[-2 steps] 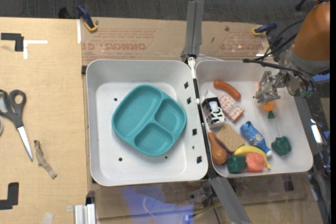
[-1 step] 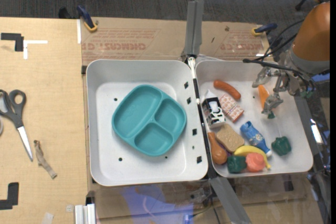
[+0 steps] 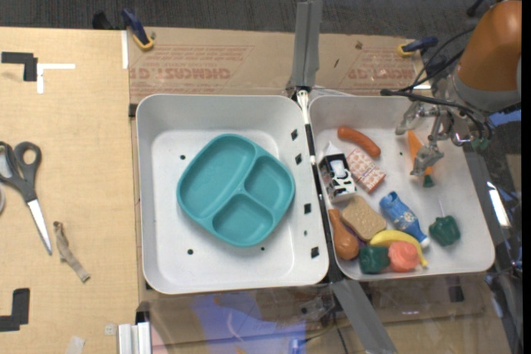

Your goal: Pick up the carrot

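The carrot (image 3: pixel 417 153) is seen in the right bin (image 3: pixel 471 178), right of the sausage (image 3: pixel 359 140). Its long axis is nearly upright, green end down. It is gripped between the gripper (image 3: pixel 425 150) fingers.

Two bins sit side by side on the bench. The left bin (image 3: pixel 158 261) has just a divided plate (image 3: pixel 236 189) in the middle. The right bin (image 3: pixel 477 203) is packed: a sausage (image 3: pixel 359 141) toward the back, a wafer (image 3: pixel 365 169) just in front of it, a small carton (image 3: pixel 337 177) to its left, a bread slice (image 3: pixel 364 219) nearer the front. The carrot (image 3: pixel 418 153) is off to the right, at the gripper (image 3: pixel 428 150). Scissors (image 3: pixel 27 186) lie on the bench, far left.
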Tool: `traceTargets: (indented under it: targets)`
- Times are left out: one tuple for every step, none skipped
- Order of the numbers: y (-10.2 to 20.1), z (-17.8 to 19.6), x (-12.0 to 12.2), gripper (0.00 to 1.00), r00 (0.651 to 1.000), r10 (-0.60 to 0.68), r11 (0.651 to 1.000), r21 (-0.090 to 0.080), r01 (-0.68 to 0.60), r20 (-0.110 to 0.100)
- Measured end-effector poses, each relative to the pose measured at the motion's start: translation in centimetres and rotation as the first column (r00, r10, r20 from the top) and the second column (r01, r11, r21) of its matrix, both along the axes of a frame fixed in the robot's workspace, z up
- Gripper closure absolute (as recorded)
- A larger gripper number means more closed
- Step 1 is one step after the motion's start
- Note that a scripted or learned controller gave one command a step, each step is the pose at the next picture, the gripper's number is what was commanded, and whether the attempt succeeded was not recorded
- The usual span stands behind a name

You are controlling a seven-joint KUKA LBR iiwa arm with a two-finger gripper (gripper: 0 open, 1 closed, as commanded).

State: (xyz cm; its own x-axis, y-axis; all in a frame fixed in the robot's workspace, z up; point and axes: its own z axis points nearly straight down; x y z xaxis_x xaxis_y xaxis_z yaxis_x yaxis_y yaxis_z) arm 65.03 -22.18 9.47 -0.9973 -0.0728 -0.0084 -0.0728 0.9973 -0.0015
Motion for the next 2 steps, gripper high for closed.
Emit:
traceTargets:
  targets:
    - [0.0, 1.2, 0.2, 1.00, 1.000, -0.002, 1.000, -0.001, 0.002, 0.009]
    - [1.8, 0.0, 1.1, 1.00, 0.924, 0.383, 0.924, -0.002, -0.383, 0.000]
